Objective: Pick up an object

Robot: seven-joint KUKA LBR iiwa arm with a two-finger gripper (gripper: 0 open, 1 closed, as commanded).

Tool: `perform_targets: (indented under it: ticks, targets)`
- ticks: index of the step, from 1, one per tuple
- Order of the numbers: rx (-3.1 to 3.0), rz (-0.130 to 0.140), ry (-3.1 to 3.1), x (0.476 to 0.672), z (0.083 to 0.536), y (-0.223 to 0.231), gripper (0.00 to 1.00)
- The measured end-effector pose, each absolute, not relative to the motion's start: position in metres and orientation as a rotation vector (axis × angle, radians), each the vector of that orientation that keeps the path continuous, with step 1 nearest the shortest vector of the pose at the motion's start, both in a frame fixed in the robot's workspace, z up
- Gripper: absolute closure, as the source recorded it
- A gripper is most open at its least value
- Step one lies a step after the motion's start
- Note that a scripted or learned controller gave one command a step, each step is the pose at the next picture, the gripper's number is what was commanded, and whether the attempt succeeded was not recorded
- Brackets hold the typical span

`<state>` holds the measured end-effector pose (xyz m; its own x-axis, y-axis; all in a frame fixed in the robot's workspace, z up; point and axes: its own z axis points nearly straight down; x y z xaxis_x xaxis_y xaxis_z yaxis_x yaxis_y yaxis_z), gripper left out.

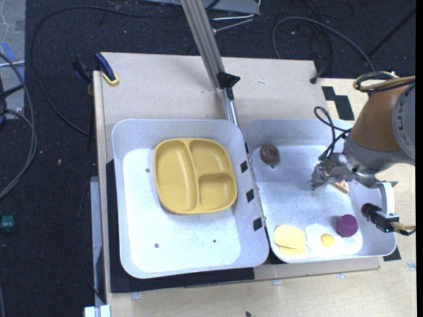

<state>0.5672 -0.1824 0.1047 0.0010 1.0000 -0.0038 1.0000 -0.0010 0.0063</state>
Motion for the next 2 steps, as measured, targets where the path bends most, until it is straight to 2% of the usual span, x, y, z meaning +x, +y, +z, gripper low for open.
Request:
perform_targets:
  ticks: [1, 2]
  targets:
    - [2.215, 0.004, 2.220, 0.573, 0.168, -0.184, 1.00]
    - [2.213, 0.004, 2.221, 0.576, 0.211, -0.184, 1.00]
